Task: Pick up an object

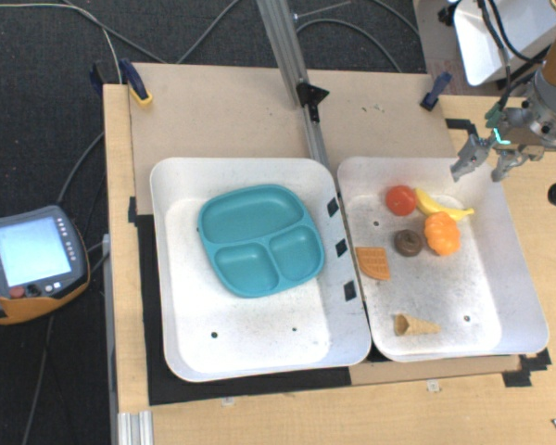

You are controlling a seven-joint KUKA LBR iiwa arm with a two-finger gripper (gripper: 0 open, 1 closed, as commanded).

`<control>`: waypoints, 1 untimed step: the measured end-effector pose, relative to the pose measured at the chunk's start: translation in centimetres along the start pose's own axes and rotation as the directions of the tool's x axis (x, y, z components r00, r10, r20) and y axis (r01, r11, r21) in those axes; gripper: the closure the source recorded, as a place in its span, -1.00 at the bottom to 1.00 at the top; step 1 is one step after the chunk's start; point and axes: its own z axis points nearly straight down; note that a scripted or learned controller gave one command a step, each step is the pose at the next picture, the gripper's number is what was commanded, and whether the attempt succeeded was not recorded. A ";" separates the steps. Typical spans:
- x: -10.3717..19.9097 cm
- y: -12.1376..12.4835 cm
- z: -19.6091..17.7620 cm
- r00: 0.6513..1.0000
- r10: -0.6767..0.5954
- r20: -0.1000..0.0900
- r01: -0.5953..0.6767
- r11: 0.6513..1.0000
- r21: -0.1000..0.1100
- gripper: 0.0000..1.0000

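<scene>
Two shallow white bins sat side by side on the pale wooden desk (222, 109): the left bin (250, 341) bore one glossy teal plate (259, 239) with three compartments, while the right bin (473, 323) held six small toy foods (a round red tomato (400, 199), a curved yellow banana (442, 206), a rounded orange fruit (442, 234), a brown ring-shaped doughnut (408, 242), a ridged orange waffle piece (373, 263) and a tan cone (414, 324)). The tool (482, 160) hung with its two fingers spread and empty over the right bin's far rim, near the banana but apart from it. Black cables trailed over dark carpet around the desk, and one handheld control pendant (28, 262) lay on the floor at left.

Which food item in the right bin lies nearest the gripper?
The banana: yellow, curved, at the bin's far side, just below the gripper; the rest lie farther.
</scene>
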 end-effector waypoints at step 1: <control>0.0 0.0 -0.1 1.000 0.000 0.000 0.000 1.000 -0.002 -1.00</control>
